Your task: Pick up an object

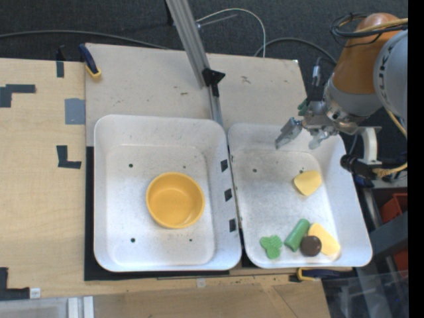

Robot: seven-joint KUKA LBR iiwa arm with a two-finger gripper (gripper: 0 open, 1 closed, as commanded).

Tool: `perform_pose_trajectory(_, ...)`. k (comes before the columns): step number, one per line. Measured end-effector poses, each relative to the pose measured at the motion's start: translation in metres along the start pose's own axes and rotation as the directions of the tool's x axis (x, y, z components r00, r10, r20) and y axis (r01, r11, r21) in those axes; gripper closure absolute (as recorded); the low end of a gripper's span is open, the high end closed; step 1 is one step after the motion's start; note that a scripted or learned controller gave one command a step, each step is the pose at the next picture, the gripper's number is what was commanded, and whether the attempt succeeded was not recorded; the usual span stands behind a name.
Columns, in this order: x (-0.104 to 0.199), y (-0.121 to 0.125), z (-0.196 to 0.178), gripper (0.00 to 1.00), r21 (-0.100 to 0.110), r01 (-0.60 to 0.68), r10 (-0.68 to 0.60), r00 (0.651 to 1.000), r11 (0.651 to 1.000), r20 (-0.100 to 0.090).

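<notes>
Poised with jaws spread and nothing held above the right shallow white bin's (344, 197) far end. Just below and nearer the camera: pale yellow wedge-shaped block (307, 183).

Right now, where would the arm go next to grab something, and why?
Probably down and toward the near side, onto the yellow wedge. The gripper hangs open above the right bin's far end with nothing between its fingers, and that wedge lies closest, apart from the cluster of pieces in the near corner.
</notes>
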State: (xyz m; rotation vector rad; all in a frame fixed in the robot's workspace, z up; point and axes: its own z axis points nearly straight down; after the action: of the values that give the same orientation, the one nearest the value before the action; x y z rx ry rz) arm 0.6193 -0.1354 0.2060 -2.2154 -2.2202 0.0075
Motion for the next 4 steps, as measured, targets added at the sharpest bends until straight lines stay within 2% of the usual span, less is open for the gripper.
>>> perform_pose_trajectory(2,0.003,0.001,0.119,0.00,-0.002,0.000,0.000,1.000,1.000,0.001)
perform_pose_trajectory(3,0.003,0.001,0.106,1.00,-0.004,0.001,-0.001,1.000,1.000,0.001)
perform_pose_trajectory(4,0.014,0.006,0.052,1.00,-0.011,0.000,0.000,1.000,1.000,0.000)
